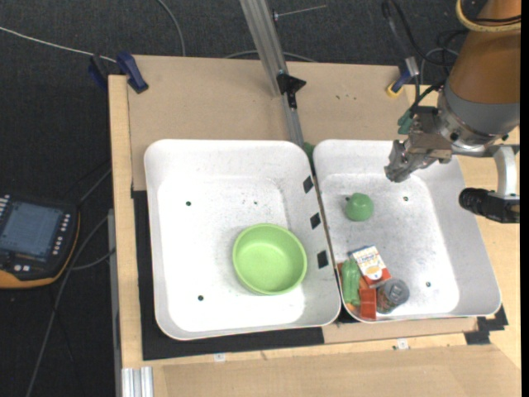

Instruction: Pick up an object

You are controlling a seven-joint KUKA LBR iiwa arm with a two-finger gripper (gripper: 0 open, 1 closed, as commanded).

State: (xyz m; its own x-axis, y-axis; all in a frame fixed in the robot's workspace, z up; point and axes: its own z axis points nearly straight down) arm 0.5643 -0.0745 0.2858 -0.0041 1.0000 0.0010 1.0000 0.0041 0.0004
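In the right bin [463,246] a small green apple-like ball [359,208] lies near the middle left. A cluster sits at the bin's front edge: an orange and white carton [369,263], a green and red piece [354,285] and a grey round object [393,293]. My gripper [399,169] hangs over the upper part of the right bin, up and to the right of the green ball, apart from it. Nothing shows between its fingers.
A light green bowl [269,259] rests in the left bin [178,188] toward its front right. A metal pole [266,35] slants down to the divide between the bins. Blue clamps [131,71] grip the board's back corners. A handheld pendant [33,238] lies at the far left.
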